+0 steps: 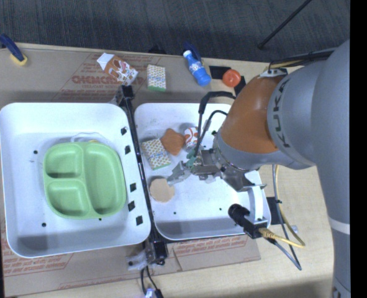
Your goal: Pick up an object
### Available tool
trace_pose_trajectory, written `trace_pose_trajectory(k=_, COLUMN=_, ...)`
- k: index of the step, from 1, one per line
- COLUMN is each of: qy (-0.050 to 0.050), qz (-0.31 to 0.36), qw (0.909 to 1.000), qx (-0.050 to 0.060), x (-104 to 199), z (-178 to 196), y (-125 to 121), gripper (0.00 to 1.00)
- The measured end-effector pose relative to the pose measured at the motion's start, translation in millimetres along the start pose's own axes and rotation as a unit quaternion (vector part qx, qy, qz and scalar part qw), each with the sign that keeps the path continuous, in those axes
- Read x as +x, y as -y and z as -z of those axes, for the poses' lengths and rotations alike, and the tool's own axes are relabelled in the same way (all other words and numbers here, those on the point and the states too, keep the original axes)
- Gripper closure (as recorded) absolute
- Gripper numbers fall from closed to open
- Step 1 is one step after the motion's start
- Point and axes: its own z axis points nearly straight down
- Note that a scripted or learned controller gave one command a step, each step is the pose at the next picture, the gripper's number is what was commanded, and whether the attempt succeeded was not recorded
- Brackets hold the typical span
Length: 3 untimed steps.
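Fingers (178, 174) of the gripper (182, 170) look apart, gripping nothing, over the right white bin (189, 228), beside a round tan cookie (162, 191), a checkered green packet (155, 153) and a lumpy orange toy (172, 141).

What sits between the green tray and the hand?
In the camera view, the bins' black divider lies between the green tray and the hand, then a checkered packet and a tan disc.

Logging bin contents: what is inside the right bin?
The right bin holds a patterned packet, an orange-brown lump and a tan round piece. The arm covers the bin's right part, so anything there is hidden.
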Motion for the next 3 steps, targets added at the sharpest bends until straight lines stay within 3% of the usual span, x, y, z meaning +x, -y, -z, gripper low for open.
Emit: trace_pose_trajectory(k=3, qy=0.0, qz=0.0, qw=1.0, qx=0.0, x=0.0, z=0.0, y=0.1, gripper=0.0)
